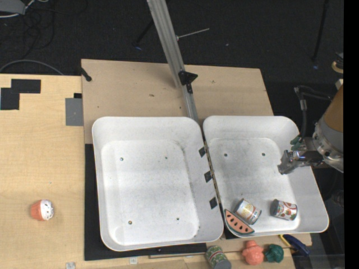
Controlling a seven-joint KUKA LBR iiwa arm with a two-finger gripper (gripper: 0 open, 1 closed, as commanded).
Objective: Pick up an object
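The right bin [247, 130] holds a small tin can [247, 211] with a yellow and red label, a second can [284, 209] lying on its side, and a watermelon slice toy [237, 224] at the bin's front left corner. My gripper [288, 165] hangs over the bin's right side, up and to the right of both cans and apart from them. Nothing shows between its fingertips. The arm's grey wrist and orange band [336, 116] reach in from the right edge.
The left bin [146, 144] lies beside the right one. A slanted metal rail [171, 46] stands behind the bins. Small toys [255, 253] and a can [215, 256] lie on the bench in front of the right bin. An orange ball [42, 210] rests far left.
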